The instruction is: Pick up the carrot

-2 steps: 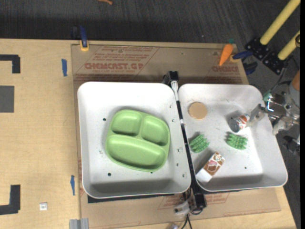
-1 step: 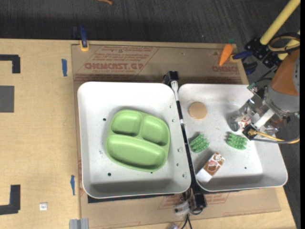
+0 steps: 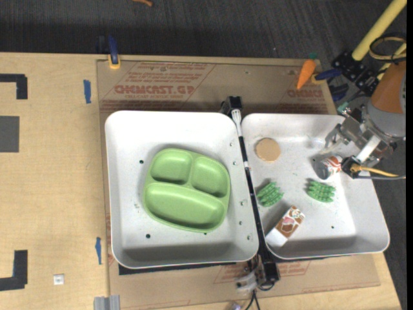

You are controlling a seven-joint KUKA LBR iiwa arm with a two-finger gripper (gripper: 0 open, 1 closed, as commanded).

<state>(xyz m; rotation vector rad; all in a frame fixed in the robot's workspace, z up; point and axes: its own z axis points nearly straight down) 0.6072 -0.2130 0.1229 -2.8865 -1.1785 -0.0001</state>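
Your carrot is not in either bin — it lies on the cardboard sheet covering the tabletop, just beyond the far rim of the right bin, near that bin's far right corner. It rests tilted, with the green top pointing away from the bin and the orange tip pointing down toward the rim.

The claw hangs low inside the right bin, toward its right side, close over a small red-and-white item. You cannot tell from this view whether the fingers are spread or shut, and nothing is clearly held between them.

Judging by its look, the carrot is a small toy piece — probably light, stiff and smooth, so it may skid or roll if you nudge it from one side. Your best hold is likely across the thick orange body, just below the green top, with the fingers closing across its width. The narrow tip offers little to squeeze and would probably slip out.

Also in the right bin sit a round tan disc, two green leafy pieces and a small carton; the left bin holds a green divided plate.
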